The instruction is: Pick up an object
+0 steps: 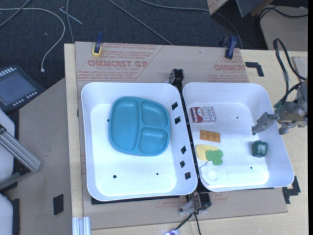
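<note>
The gripper (266,124) hangs over the right bin (244,89) near its right wall; open or closed, I cannot tell. The small green object (259,149) lies just below it. So near the wall, a descent could strike the rim.

Clamps: a yellow-and-blue spring clamp (98,46) and a blue spring clamp (230,46) grip the cardboard sheet's (146,60) far edge.
Floor: thin white cables (54,18) on dark carpet.
Left: a dark-screened handheld pendant (14,87).
</note>
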